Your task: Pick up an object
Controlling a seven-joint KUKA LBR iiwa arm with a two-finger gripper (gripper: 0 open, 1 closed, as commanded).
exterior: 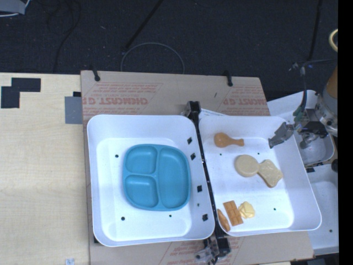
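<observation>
Left bin (pixel 105 148): you have one blue tray (pixel 156 176), three compartments, flat in the middle. It sits well apart from the arm and is likely too broad for an easy grasp.

Right bin (pixel 309 203): your candidate items.
- Drumstick (pixel 227 141), tan, near the far wall, lying alone.
- Round biscuit (pixel 247 165), pale, mid-bin, touching the toast.
- Toast (pixel 270 173), just right of the biscuit.
- Waffle strip (pixel 233 212), brown, near the front wall.
- Orange stick (pixel 223 220), just left of the strip.
- Yellow lump (pixel 246 210), touching the strip's right side.

Gripper (pixel 280 134): at the right bin's far right corner, above the rim; whether it is spread or closed you cannot tell. Nothing is seen in it.

Judgement: the drumstick, standing clear of its neighbours, looks your cleanest pick; the clustered pieces risk a double grasp.

Desk (pixel 38 175): pale wood, cardboard under both bins.
</observation>
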